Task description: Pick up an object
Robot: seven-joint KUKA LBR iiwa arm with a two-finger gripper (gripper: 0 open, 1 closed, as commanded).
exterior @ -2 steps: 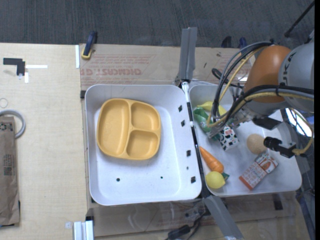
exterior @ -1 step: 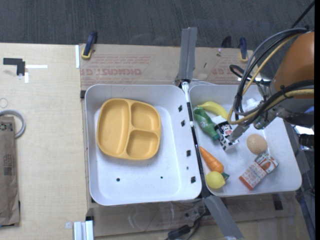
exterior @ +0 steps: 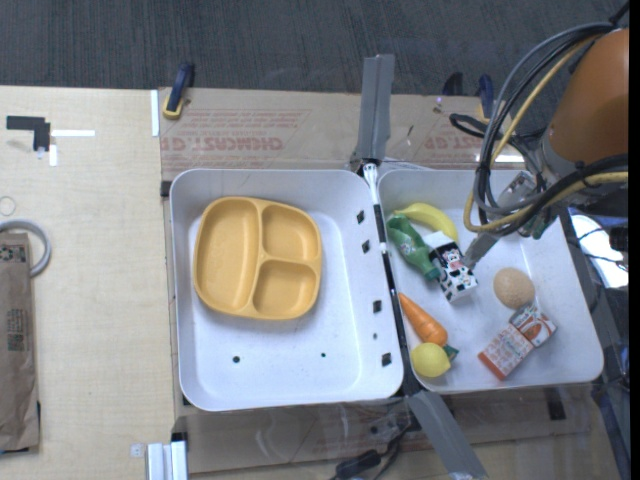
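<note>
The right bin (exterior: 570,368) holds a yellow banana (exterior: 428,216), a green packet (exterior: 408,240), a black-and-white cow toy (exterior: 455,273), a carrot (exterior: 422,318), a lemon (exterior: 431,360), a tan egg-like ball (exterior: 514,288) and an orange carton (exterior: 516,341). My gripper (exterior: 476,247) hangs low over the right bin. Its tip is just right of and above the cow toy, between the banana and the ball. Nothing visibly sits in its grasp. The grey arm with its orange band (exterior: 595,93) and cables comes in from the upper right.
The left bin (exterior: 200,368) holds a yellow divided plate (exterior: 257,258). A metal divider (exterior: 376,108) runs between the bins at the back. Cardboard lies behind the bins. A brown bag (exterior: 15,338) lies on the bench at far left.
</note>
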